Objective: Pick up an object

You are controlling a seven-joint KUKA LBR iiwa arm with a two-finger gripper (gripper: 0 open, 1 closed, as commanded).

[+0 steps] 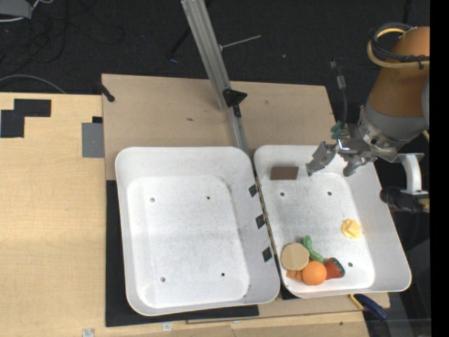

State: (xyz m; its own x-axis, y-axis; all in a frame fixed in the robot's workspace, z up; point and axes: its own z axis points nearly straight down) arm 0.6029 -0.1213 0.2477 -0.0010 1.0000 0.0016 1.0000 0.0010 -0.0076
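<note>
Several small objects lie in the right bin (393,258), any of them a candidate for picking. Brown flat block (283,172) sits near the bin's far left corner, alone, dark rectangular face up. Small yellow lump (351,228) rests toward the right wall, shape hard to make out. Cluster in the near corner: round tan disc (295,257), orange ball (314,273) just beside it, red piece (334,269) touching the ball on its right, green strip (311,248) lying across the top of the group. Pieces overlap; where one ends and the next begins is not clear, and something pale orange under the disc is mostly hidden.

Gripper (337,161) hangs over the far edge of the right bin, fingers spread apart, nothing between them. It is near the brown block, to its right, and well apart from the cluster. Whether the fingertips touch the bin floor cannot be told. Grey arm (396,111) with orange band enters from the right, upper part cut off by the frame.

Left bin (133,188) sits alongside, touching the right bin along a seam with black clips (260,220). Both rest on the worktop (161,111). Slanted metal rail (210,55) runs from the top of frame down to the bins' far junction. Blue-and-yellow item (366,302) pokes out under the right bin's near edge, mostly hidden.
</note>
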